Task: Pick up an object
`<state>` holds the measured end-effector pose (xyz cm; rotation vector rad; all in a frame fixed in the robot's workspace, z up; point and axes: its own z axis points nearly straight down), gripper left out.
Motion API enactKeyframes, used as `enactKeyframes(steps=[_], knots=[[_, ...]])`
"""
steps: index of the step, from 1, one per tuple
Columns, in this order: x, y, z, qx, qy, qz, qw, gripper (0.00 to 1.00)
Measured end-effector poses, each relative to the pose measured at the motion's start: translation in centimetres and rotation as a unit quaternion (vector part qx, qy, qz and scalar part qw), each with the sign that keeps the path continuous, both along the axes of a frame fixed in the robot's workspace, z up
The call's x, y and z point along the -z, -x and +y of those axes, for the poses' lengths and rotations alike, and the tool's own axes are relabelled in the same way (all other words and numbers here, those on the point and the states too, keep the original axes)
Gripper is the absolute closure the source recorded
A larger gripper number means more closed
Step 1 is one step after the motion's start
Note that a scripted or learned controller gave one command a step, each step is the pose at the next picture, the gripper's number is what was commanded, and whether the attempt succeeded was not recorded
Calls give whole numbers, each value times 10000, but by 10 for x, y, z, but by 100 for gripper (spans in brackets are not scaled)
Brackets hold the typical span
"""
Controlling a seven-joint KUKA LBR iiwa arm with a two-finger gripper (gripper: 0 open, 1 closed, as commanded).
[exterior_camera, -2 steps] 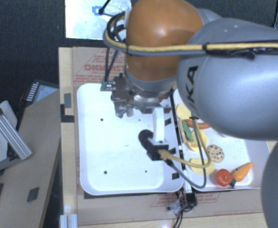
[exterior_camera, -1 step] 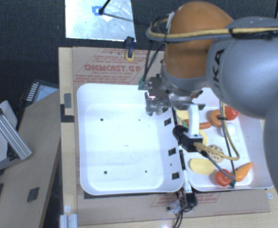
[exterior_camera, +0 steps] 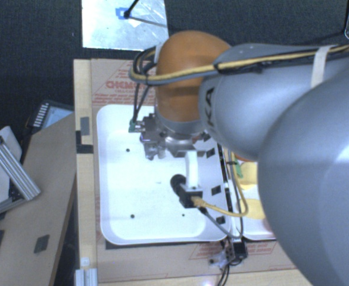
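The gripper [exterior_camera: 155, 149] hangs under the orange band [exterior_camera: 189, 70] of the grey arm [exterior_camera: 293, 130], low over the shallow white left bin [exterior_camera: 122, 186], above the far half of its floor. From this slanted view I cannot tell whether the gripper is wide or narrow, because the wrist covers most of it, and I see no thing held in it. So I judge that the task is at its beginning: nothing is lifted, and the whole grasp is not yet done. The floor of the left bin around the gripper looks bare white, with only a few small dark dots [exterior_camera: 128, 151] that seem to be marks or holes and not things to pick. The only candidate I can make out is a pale yellow object [exterior_camera: 250, 176], which lies to the right of the left bin, beyond the wall that the two bins share, inside the second white bin [exterior_camera: 259, 237]. The arm hides much of it, so I cannot say its shape. Just beside it, closer to the left bin, a small green piece [exterior_camera: 239, 170] shows. The yellow object is well apart from the gripper, so what is left, in my judgement, is to bring the gripper over a thing, to lower it, to close it and to lift.
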<state>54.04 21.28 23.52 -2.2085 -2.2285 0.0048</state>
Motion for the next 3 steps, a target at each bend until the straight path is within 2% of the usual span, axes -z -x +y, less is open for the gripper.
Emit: enactKeyframes(steps=[1,2,3], knots=[[51,21,-136,104,37,1,9999,100],[-129,-39,-144,27,-3,-143,9999,100],[-89,-66,-165,51,9,-25,10000,100]])
